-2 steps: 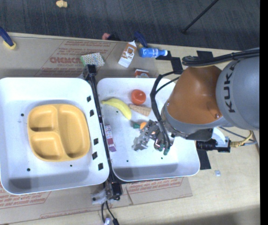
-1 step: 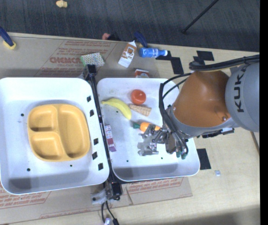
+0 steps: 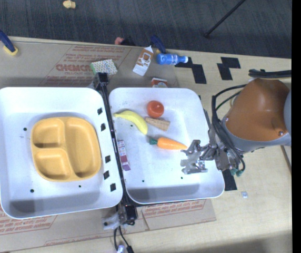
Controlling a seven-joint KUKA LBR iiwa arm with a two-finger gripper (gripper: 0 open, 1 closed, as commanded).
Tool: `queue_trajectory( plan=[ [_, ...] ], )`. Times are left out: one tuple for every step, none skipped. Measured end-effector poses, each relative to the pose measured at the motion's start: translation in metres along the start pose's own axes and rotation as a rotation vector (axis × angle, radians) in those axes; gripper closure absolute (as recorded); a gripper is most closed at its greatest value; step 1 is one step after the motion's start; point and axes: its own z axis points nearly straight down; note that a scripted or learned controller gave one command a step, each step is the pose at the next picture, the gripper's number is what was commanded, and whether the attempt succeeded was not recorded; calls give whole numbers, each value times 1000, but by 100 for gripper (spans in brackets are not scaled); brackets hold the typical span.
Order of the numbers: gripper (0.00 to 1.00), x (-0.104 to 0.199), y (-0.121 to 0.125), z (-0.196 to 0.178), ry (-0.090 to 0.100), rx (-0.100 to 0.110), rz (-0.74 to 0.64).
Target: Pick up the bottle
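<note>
and there the end effector sat, low over the right-hand bin, down near that bin's right wall, metal fingers pointing left. whether those fingers were spread or pressed together, i couldn't tell from where i stood; nothing showed between them. the orange band of the arm bulked just behind it, off the bin's right edge, with black cables looping around the wrist.

just up and left of the end effector lay a carrot, tip close to the fingers but apart from them. beyond that, a tan wedge-like piece, a banana curving beside it, and a red tomato near the bin's far wall.

the bottle, blue with a lighter cap end, was not in either bin at all: it lay on its side on the bench past the right bin's far edge, well apart from the end effector. a small carton lay just left of it.

over in the left bin rested a yellow divided tray.
</note>
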Motion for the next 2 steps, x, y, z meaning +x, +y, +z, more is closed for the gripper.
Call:
queue_trajectory(
  plan=[
    [100, -1, -7, 1, -1, 0, -240],
    [100, -6, -8, -29, -1, 0, 25]
  ],
)
